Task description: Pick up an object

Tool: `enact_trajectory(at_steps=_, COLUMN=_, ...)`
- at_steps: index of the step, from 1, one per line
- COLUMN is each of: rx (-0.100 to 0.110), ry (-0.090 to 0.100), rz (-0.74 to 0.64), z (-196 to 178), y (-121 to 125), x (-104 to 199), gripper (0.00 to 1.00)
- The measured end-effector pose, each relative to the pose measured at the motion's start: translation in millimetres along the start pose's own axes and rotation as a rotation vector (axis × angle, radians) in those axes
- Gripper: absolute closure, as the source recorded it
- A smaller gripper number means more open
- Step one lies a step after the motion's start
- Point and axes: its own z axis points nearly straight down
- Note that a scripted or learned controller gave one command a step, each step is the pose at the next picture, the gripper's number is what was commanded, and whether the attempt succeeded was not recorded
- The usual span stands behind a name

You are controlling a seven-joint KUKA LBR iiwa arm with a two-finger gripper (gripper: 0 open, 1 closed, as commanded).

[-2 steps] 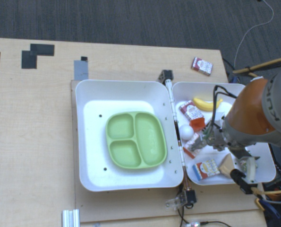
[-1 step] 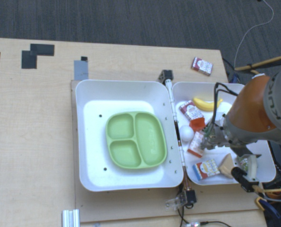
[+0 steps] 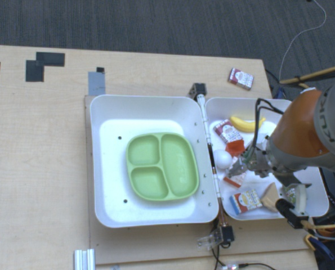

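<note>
Right bin (image 3: 319, 202), right of frame: banana (image 3: 241, 123) at top, red-white packet (image 3: 227, 131) below it, red item (image 3: 235, 147), white egg-like object (image 3: 223, 160), snack pouch (image 3: 246, 200) near bottom. Gripper (image 3: 241, 166) low over bin centre-left, finger state: cannot tell. Left bin (image 3: 99, 151), frame centre: green divided plate (image 3: 161, 166). Small red box (image 3: 241, 79) on bench, upper right.

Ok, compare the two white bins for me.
The left bin holds one green divided plate lying flat; the right bin holds a jumble of small things, among them a banana and a white egg. The arm hangs over the right bin, not the left bin. Both are shallow, white and sit side by side.
</note>
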Motion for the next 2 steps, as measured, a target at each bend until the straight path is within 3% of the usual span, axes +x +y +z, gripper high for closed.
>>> enact_trajectory(at_steps=1, rx=-0.004, ry=0.000, rz=-0.002, z=-10.6, y=2.1, x=0.6, gripper=1.00)
enact_trajectory(at_steps=2, rx=-0.003, ry=0.000, rz=-0.003, z=-10.5, y=2.0, x=0.6, gripper=0.00)
